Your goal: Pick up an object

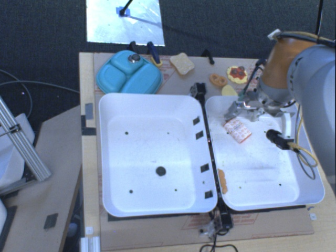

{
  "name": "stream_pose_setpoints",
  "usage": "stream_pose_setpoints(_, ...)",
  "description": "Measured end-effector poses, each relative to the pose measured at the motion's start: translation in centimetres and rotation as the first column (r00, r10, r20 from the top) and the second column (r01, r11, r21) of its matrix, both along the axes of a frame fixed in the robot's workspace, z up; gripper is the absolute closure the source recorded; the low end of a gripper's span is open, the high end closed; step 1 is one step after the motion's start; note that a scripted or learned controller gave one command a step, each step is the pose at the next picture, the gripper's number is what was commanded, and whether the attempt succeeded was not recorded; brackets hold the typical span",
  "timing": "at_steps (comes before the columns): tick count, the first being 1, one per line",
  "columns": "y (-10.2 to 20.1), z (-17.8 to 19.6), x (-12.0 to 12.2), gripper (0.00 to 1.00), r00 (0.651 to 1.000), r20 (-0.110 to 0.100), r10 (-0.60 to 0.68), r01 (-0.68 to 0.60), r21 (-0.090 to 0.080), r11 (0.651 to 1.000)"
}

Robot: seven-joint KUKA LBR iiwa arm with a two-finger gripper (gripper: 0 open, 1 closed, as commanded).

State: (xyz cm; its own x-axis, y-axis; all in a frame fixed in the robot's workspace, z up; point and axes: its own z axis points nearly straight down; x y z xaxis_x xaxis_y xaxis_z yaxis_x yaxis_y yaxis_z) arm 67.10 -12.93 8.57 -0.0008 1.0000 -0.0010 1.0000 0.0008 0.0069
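Leftmost, a dark disc (160, 170) lies in the left bin (113, 140). Rightward, a red-patterned packet (238, 130) lies in the right bin (310, 190), long axis running far-left to near-right, just below the end effector (242, 106); whether that is open or closed cannot be told.

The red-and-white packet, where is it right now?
In the camera view, the packet lies in the right bin, near its upper left, close below the end effector and right of the divider between the bins.
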Motion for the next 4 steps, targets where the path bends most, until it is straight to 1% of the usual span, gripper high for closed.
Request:
stream_pose_setpoints(1, -1.8, 0.3, -9.8, 0.00, 1.000, 0.004, -0.002, 0.002, -0.002, 1.000)
stream_pose_setpoints(2, 2.7, 0.1, -3.7, 0.00, 1.000, 0.003, 0.007, -0.007, -0.001, 1.000)
stream_pose_setpoints(3, 4.6, 0.4, 0.0, 0.00, 1.000, 0.000, 0.006, -0.006, 0.001, 1.000)
stream_pose_setpoints(4, 3.4, 3.8, -14.5, 0.00, 1.000, -0.016, -0.005, 0.005, 0.003, 1.000)
